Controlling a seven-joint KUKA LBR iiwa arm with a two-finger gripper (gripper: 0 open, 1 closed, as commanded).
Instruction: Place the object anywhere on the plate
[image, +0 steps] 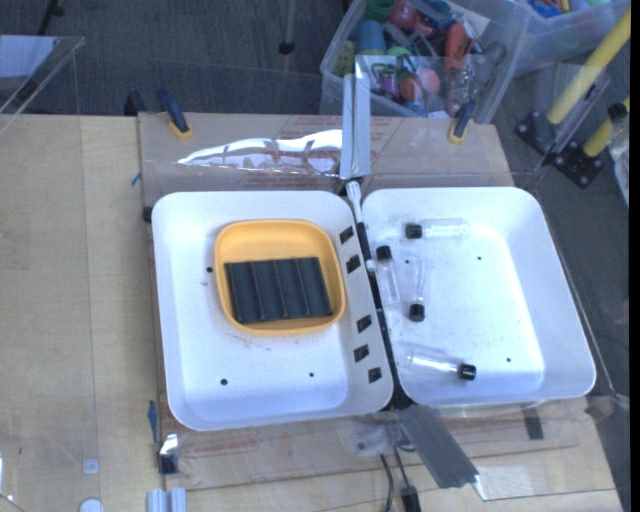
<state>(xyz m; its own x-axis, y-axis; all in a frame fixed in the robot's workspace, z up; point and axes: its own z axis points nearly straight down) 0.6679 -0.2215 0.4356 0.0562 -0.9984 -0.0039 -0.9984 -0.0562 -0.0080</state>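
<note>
Flat dark grey ridged block (278, 290) lies on yellow square plastic plate (232, 246), plate in middle of left white bin (180, 380). Job looks done. Clear little tubes with black caps (438, 367) right of plate, other bin. End effector state: cannot tell.

Glossy yellow plate (232, 243), ribbed matt-black object (278, 290)

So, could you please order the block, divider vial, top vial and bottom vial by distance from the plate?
1. Block, on the plate.
2. Divider vial, right bin's left edge.
3. Top vial, bottom vial: too close to call.
</note>
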